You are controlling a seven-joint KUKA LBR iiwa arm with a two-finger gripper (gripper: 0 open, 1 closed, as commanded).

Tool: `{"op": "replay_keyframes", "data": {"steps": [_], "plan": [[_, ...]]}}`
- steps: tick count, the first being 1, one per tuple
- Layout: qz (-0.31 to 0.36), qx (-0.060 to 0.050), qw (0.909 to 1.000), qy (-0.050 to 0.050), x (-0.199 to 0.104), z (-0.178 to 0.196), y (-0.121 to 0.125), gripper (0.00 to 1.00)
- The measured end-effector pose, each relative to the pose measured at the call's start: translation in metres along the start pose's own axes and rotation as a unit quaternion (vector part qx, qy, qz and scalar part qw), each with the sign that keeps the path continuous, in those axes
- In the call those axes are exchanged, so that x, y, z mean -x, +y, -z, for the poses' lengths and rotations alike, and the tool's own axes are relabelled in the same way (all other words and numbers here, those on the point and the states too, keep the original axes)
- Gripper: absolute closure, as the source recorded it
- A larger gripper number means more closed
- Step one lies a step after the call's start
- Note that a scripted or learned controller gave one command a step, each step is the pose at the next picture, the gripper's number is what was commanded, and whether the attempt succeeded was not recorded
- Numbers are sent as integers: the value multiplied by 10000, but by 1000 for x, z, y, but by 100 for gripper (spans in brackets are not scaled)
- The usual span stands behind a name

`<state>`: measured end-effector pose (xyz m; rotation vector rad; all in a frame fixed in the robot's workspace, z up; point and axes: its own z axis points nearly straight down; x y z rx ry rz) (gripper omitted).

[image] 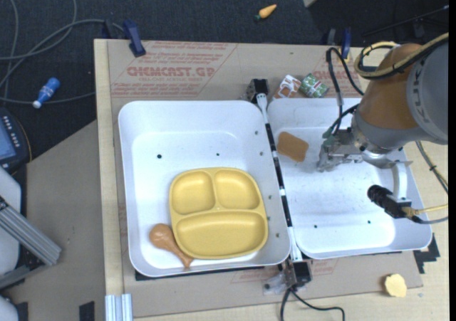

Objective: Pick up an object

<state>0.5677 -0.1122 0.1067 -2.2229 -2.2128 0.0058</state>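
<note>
2 bins (pixel 135 134): white, side by side
Board print (pixel 171 70): red "CHEMCAST GP"
Gripper (pixel 329 157): right bin; jaw state indiscernible

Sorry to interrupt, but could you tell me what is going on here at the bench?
A robot arm reaches in from the right, with its hand low over the right bin, just beside a brown bread-like piece. Nothing is visibly gripped yet. The left bin holds a yellow divided plate and a toy drumstick at the plate's lower left edge.
</note>
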Motion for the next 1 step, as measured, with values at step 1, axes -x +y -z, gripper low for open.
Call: {"op": "replay_keyframes", "data": {"steps": [1], "plan": [[16, 34, 10000, -3, -2, 10, 3, 100]]}}
